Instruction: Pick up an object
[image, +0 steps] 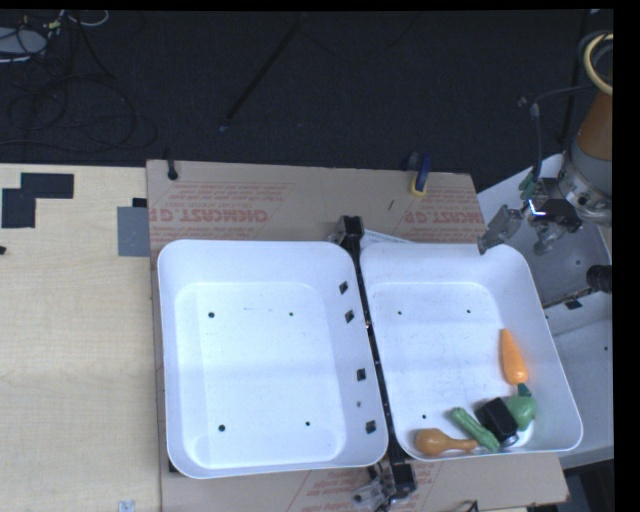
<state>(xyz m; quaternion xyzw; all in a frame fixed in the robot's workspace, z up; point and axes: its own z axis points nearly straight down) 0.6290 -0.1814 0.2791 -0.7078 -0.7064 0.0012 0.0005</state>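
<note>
Several small objects lie in the right bin's (440, 300) near right corner. An orange carrot-shaped piece (513, 357) rests by the right wall. Below it sit a green piece (521, 408), a black block (497, 418) and a green stick (472, 426). A yellow-orange gourd shape (438, 441) lies along the front wall. My gripper (535, 218) hangs above the bin's far right corner, outside the rim and well away from the objects. Nothing is visible in it.
The left bin (180, 300) stands beside the right one, joined by a black divider with clips (360, 340). Both rest on a cardboard sheet (260, 200). A blue-yellow clamp (421, 175) sits at the cardboard's far edge. The grey arm with its orange band (598, 130) stands at the right.
</note>
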